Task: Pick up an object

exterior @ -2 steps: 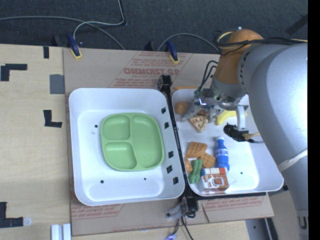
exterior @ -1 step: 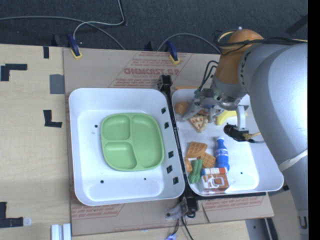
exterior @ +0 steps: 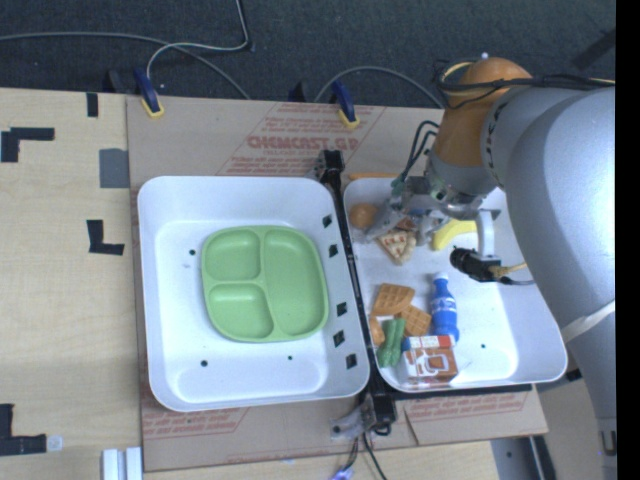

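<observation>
The worktop (exterior: 60,298) carries 2 shallow white bins side by side, and every place below is given relative to the divider (exterior: 345,268) where they meet. To its left, the left bin (exterior: 170,368) holds 1 thing, a green plate (exterior: 265,283) with 3 compartments, lying flat near the middle of that bin. To its right, the right bin (exterior: 520,353) holds the small things: a waffle-like piece (exterior: 398,243) near the far end of the divider, with a brown rounded item (exterior: 364,214) just beside it and closer to the divider; a yellow item (exterior: 455,232) further right; 2 orange crackers (exterior: 395,303) about midway along it; a green piece (exterior: 391,340) touching them; a blue bottle (exterior: 443,308) right of the crackers; and a red and white carton (exterior: 430,358) at the near end. The gripper (exterior: 410,208) sits low over the waffle-like piece at the far end; whether it is open, closed or gripping something cannot be told.
</observation>
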{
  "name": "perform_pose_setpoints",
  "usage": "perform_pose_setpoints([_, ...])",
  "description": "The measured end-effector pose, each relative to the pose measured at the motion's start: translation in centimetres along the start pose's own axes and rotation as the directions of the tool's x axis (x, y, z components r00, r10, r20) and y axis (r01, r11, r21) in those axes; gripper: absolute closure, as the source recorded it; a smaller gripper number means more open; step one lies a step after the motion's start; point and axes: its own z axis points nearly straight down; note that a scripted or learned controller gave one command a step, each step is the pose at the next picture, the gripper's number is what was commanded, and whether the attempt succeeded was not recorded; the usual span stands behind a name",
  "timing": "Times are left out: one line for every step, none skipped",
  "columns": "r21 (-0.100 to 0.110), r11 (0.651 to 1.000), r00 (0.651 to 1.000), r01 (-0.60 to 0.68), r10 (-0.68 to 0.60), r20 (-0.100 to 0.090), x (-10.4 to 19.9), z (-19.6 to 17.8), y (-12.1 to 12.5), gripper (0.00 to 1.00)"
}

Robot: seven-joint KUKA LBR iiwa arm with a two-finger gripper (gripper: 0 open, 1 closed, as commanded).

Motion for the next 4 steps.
perform_pose_setpoints([0.0, 1.0, 1.0, 0.0, 0.0, 0.002, 0.04, 0.0, 0.0, 0.0])
perform_pose_setpoints([-0.004, 1.0, 1.0, -0.004, 0.004, 0.012, 0.41, 0.04, -0.07, 0.0])
perform_pose_setpoints([-0.003, 1.0, 1.0, -0.004, 0.004, 0.012, 0.4, 0.04, -0.06, 0.0])
perform_pose_setpoints([0.0, 1.0, 1.0, 0.001, -0.001, -0.003, -0.25, 0.01, 0.02, 0.0])
